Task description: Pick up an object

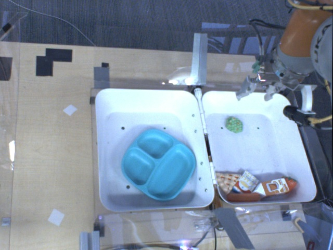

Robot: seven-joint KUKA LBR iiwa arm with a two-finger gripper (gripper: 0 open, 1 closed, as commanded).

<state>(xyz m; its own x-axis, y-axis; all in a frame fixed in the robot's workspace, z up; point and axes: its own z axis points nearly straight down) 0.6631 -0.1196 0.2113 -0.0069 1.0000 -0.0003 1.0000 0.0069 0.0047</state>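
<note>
**Op A:** I've got the gripper [258, 90] up at about one o'clock, over the back rim of the right bin [307, 163]. Its two fingers stand apart with nothing between them, so it's released and carrying nothing.

**Op B:** Nearest candidate?

**Op A:** The small green ball [234, 124], at roughly seven o'clock from the gripper, near it and alone on the bin floor. It looks knobbly and light, probably soft; I'd close across its middle from above. Being round, it may roll off if one finger arrives first.

**Op B:** And the pile along the front wall?

**Op A:** At six o'clock from the gripper, well apart from it: a waffle-like piece [225, 181], a small carton [246, 181], an orange packet [276, 187] and a red sausage shape [244, 196], all touching or overlapping. Light things, I'd judge, but crowded against the wall, so awkward to get hold of.

**Op B:** Left bin [106, 155]?

**Op A:** A blue divided plate [158, 164] lying flat. Stiff, smooth and wide; only its rim offers a hold.
</note>
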